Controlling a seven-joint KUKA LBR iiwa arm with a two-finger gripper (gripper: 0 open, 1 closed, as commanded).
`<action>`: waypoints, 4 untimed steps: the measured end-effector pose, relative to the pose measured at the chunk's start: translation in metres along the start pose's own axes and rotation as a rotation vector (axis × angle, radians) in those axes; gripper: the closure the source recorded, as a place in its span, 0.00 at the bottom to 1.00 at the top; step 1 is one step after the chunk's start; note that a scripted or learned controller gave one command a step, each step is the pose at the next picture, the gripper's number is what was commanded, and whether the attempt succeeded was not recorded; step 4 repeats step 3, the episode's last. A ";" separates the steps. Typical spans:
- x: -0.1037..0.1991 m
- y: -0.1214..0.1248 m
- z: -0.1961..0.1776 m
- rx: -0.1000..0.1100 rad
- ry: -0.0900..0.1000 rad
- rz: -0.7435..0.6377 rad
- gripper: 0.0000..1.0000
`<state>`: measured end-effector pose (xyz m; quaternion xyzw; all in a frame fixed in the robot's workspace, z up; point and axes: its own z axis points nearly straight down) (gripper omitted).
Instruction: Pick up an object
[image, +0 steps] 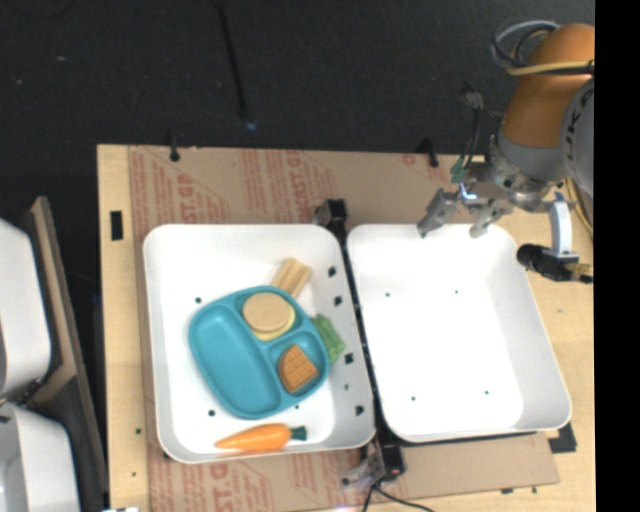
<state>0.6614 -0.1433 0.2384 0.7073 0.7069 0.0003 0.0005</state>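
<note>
Blue divided tray (240, 365) in left bin (holding round cracker (269, 313), brown toast (297, 368)), orange carrot (262, 437) beside

We see the right bin (455, 330) bare and open to reach; in the left bin (165, 300), a blue tray (235, 365) and carrot (262, 437) crowd the floor.

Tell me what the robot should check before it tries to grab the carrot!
1. Carrot in plain sight, lying along the left bin's near wall: ok.
2. Nothing on top of the carrot: ok.
3. End effector open with nothing in it: ok.
4. End effector above the carrot: not ok, it hangs over the right bin's far edge.
5. Room for fingers between carrot and blue tray: cannot tell.
</note>
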 end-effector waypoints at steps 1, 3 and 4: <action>-0.007 -0.006 0.022 0.002 0.000 0.001 0.00; -0.047 0.003 0.018 0.000 -0.001 0.001 0.00; -0.047 0.003 0.018 0.000 -0.001 0.001 0.00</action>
